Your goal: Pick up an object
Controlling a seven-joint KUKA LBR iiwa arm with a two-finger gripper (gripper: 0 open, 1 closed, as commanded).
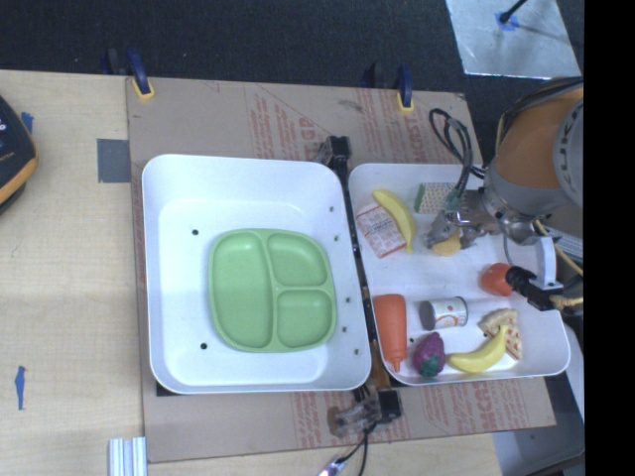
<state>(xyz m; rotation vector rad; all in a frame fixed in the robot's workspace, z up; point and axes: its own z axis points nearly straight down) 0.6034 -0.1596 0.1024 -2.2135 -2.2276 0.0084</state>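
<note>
We see the metal gripper (448, 228) low in the right bin (556, 365), over a small yellow piece (446, 247); we cannot tell its state. Near it lie a curved banana (395, 217), a carton (378, 231) and a round tomato (495, 279). A smooth green tray (270, 289) fills the left bin (179, 196).

The wooden counter (69, 296) carries two shallow white bins side by side. In the left bin (169, 181) lies a green three-compartment plastic plate (270, 289). The right bin (397, 172) holds a yellow toy banana (395, 217) at the back beside a small printed card (378, 231). Nearer the front lie an orange toy carrot (391, 327), a purple toy grape bunch (429, 353), a small tin can (444, 312), a second yellow banana (480, 355) and a pizza slice toy (502, 327); a red toy tomato (495, 279) sits toward the right.
</note>
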